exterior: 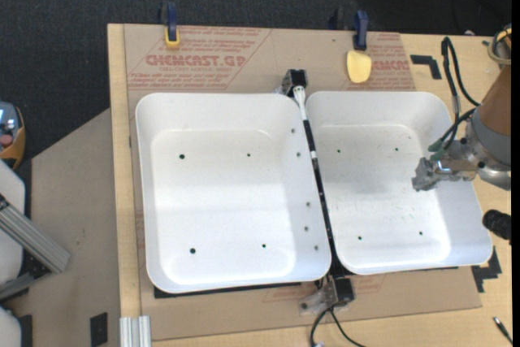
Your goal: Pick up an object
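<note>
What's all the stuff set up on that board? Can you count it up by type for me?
Shallow white plastic bins: 2
Blue clamps on the board's far edge: 2
Yellow rounded object beside the far edge of the right bin: 1
Grey two-finger gripper over the right bin: 1
Total: 6

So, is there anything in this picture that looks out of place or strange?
Yes, one thing. A small yellow object lies on the brown board behind the right bin, outside both bins, near a blue clamp. The gripper is over the right bin, far from that object.
</note>
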Controlling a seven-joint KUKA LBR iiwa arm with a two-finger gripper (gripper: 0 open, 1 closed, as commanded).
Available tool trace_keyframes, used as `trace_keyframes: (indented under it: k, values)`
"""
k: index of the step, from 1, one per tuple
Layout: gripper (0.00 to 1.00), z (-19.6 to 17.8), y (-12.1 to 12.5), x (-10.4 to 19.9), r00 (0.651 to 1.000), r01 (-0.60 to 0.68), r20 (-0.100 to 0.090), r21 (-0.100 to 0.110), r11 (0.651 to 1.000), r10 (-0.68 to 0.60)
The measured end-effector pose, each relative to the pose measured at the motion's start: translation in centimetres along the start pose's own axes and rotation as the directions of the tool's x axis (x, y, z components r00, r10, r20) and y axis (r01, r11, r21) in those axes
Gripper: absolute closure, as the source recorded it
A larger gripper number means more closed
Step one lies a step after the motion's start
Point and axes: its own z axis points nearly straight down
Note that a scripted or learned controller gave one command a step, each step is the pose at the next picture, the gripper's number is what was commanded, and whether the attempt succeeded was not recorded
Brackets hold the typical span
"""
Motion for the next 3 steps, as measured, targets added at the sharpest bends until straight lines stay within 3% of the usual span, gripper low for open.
trace_keyframes:
  k: [1,2,3]
  values:
    - [1.0,-12.7,4.3,-5.9,1.0,-0.004,0.014,-0.024,1.0,0.005]
    - [1.0,-4.5,2.7,1.9,1.0,0.002,0.0,0.001,1.0,-0.002]
    - [1.0,-12.3,3.4,-0.9,1.0,-0.004,0.008,-0.013,1.0,0.004]
